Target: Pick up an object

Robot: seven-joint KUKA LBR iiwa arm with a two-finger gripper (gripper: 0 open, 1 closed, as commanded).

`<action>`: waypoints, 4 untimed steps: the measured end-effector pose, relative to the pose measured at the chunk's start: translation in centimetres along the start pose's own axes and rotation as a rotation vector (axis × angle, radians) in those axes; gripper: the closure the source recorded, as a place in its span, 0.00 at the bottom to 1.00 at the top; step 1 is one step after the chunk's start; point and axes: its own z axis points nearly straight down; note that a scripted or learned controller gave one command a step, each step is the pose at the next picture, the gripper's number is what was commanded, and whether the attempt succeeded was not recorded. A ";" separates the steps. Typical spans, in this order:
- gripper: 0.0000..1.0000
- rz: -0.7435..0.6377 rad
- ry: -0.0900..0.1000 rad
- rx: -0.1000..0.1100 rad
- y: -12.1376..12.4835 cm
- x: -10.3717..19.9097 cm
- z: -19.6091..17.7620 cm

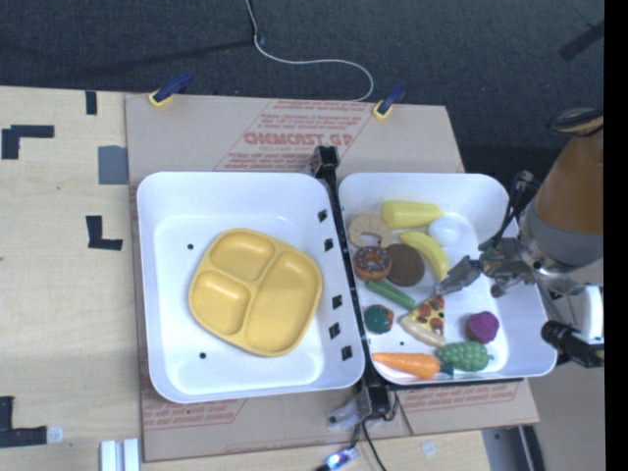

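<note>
The right bin (491, 192) holds several toy foods: a yellow banana (428, 250), a yellow oblong piece (410, 212), a white egg (449, 231), a sprinkled donut (373, 261), a brown round cookie (404, 264), a pizza slice (425, 322), a purple fruit (481, 326), a carrot (406, 365) and a green bumpy vegetable (466, 357). My gripper (463, 277) hangs over the bin's right half, just right of the banana and above the pizza slice. Nothing shows held in it.
The left bin (162, 263) holds a yellow divided plate (257, 290). A green stick (391, 292) and a small green round piece (379, 318) lie near the divider between the bins. The grey and orange arm (574, 199) stands over the right bin's right wall.
</note>
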 end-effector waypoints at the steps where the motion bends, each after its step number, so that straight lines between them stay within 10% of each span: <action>1: 0.00 -0.004 -0.002 -0.010 0.2 0.0 -0.5; 3: 0.00 -0.003 -0.001 -0.011 0.7 0.4 10.5; 4: 1.00 -0.004 -0.001 -0.016 0.8 0.5 9.3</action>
